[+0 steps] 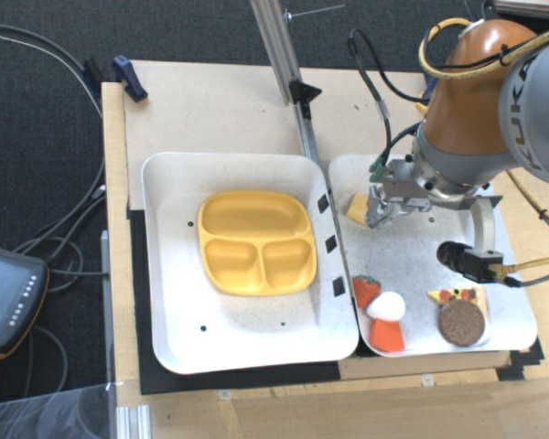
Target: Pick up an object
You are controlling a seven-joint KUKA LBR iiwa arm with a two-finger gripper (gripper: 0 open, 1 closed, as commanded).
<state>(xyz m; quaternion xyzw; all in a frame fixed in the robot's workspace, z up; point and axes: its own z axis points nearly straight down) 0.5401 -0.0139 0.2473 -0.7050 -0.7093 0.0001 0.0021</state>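
In the right bin (412,254), my gripper (377,216) hangs low at the far left corner, right beside a small yellow wedge (356,210) that lies against the bin's left wall. The wedge sits just to the gripper's left and I cannot tell whether they touch. At the bin's near side lie a red piece (366,291), a white ball (387,306), an orange piece (388,336), a round brown cookie (461,322) and a small yellow-and-red slice (457,295).
The left bin (165,245) holds a yellow divided plate (256,241). A metal post (279,35) rises behind the bins, along the divider. A black part (462,259) hangs off the arm over the right bin. Cables trail at the bench's right side.
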